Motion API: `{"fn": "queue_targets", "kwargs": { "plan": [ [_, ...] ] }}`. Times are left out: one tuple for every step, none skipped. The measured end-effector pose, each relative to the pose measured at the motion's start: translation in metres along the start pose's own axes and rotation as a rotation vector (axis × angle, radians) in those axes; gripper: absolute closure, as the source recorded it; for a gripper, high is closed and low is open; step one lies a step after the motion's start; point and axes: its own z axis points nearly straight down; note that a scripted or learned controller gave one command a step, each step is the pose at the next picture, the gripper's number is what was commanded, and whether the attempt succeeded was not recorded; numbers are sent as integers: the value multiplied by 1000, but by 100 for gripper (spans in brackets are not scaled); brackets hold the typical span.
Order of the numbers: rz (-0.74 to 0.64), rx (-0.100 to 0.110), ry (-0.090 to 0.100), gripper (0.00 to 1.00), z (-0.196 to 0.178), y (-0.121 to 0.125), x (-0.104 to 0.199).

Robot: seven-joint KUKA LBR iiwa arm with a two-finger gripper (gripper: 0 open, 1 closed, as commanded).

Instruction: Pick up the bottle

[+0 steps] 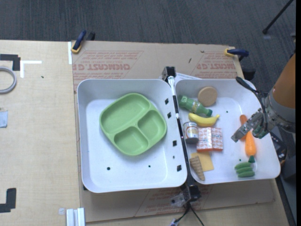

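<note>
Green bottle (194, 106) lies beside the banana (204, 120).

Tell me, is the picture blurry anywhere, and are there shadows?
In the camera view, the claw looks smeared and soft above the carrot, while the green bottle and green plate look sharp; soft grey shadows sit along the left bin's inner walls; no strong glare.

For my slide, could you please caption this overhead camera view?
Gripper hovers over the carrot in the right bin, apart from the green bottle.
</note>
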Motion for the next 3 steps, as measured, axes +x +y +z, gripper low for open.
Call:
{"fn": "queue_targets", "kwargs": {
  "plan": [
    [35,0,0,100,22,36,57],
    [-367,0,1,100,31,84,117],
    [-482,0,-1,100,31,141,183]
  ]
}}
